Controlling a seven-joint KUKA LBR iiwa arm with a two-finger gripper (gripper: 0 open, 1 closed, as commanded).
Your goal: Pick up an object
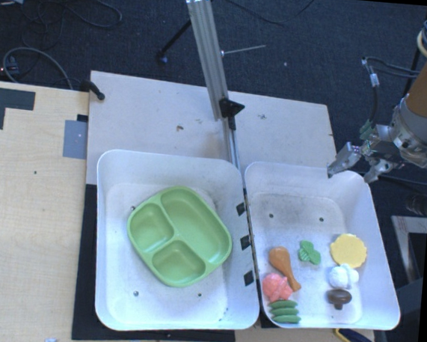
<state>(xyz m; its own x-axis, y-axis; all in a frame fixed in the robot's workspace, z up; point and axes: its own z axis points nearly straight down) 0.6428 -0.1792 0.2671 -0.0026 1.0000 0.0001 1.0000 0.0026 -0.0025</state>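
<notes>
Hanging over the far corner of the right white bin point(368, 200), the gripper point(357, 162) has open fingers holding nothing, so the toy foods, like the yellow round piece point(348, 250), all wait inside that bin.

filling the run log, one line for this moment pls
gripper: open, above right white bin far rim | holding: nothing | toy food: untouched | green divided plate: left bin

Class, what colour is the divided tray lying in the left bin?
Light green. The divided tray shows plainly in the camera view, lying inside the left bin.
</notes>
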